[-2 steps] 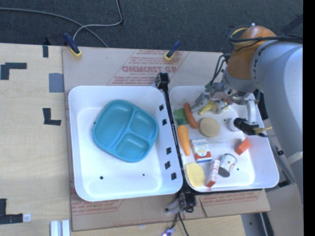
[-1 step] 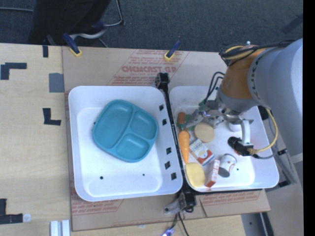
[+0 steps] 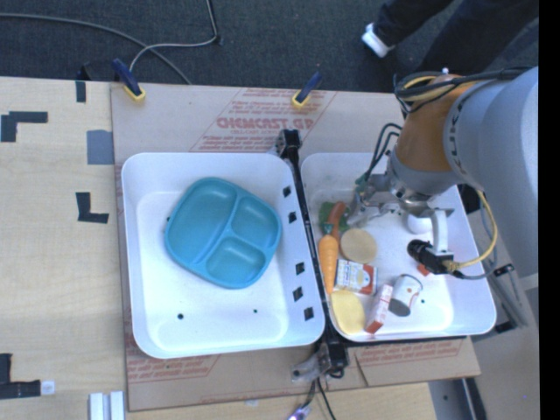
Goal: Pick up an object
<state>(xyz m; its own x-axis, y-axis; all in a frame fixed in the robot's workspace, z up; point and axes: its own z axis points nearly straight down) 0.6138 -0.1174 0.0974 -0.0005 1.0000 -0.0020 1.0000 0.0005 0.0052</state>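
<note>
A: Where are the toys?
B: In the right bin (image 3: pixel 472 318). A carrot (image 3: pixel 328 261) lies by its left wall, a round tan disc (image 3: pixel 358 246) beside it, a yellow piece (image 3: pixel 347 311) lower down, and a small can (image 3: pixel 403 295) to the right.
A: And the gripper (image 3: pixel 372 206)?
B: Just above the disc, low in that bin. I cannot tell if it is open or closed.
A: The left bin (image 3: pixel 140 261)?
B: It holds a blue plate (image 3: pixel 223 232)

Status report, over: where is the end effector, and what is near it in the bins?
End effector low over right bin, nothing seen held. Carrot and round beige piece just below it. Blue divided plate alone in left bin.
</note>
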